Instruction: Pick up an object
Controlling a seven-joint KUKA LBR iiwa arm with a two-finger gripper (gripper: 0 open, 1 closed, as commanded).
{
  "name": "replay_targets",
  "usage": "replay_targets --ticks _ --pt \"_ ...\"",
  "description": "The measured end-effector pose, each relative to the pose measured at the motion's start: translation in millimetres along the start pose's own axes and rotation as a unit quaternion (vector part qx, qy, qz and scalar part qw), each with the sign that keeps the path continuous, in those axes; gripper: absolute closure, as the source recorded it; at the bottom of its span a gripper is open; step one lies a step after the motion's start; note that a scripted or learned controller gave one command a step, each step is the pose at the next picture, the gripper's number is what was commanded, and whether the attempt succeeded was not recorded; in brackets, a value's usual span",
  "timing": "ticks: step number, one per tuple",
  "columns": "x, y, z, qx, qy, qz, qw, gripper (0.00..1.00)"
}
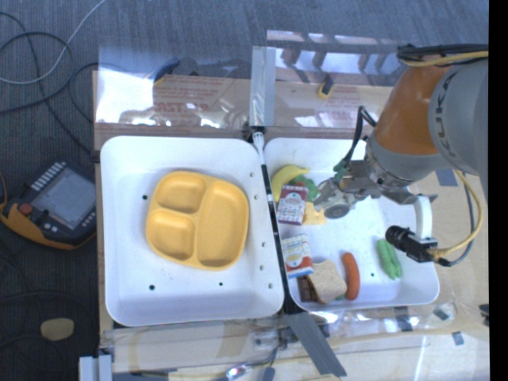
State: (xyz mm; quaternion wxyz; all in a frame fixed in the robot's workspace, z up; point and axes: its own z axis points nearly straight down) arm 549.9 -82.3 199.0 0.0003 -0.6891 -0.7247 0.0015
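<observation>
Camera view looks down on two shallow white bins side by side on the tabletop [468,280]. Inside the left bin [127,292] lies a yellow divided plate [197,219] with three compartments, sitting roughly in the middle of the bin floor.

Over the right bin [425,292] the arm [432,109] reaches in from the right, its orange band above the wrist, and the gripper [337,201] hangs low above the far-left part of that bin. Whether the jaws are released or clenched I cannot tell (the wrist and its fittings cover them from this angle), and no object can be seen between them.

Several small toy foods lie in the right bin. A yellow banana [287,175] sits at the far left corner, just beside a small red and white carton [291,206], which lies close to the left of the gripper. Nearer along the left wall is a second small carton [296,254], and next to it a brown bread slice [327,280] at the near edge. Just right of the bread lies an orange carrot [350,275]. A green pea pod [388,258] rests further right, well apart from the gripper.

Left of the tabletop, on the dark floor, a handheld controller [54,205] with a screen lies among cables.
</observation>
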Motion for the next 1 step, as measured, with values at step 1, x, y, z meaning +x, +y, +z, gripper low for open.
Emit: replay_targets --ticks 1 --pt "53.3 -14.6 -5.1 0.0 0.0 -0.06 0.9982 1.0"
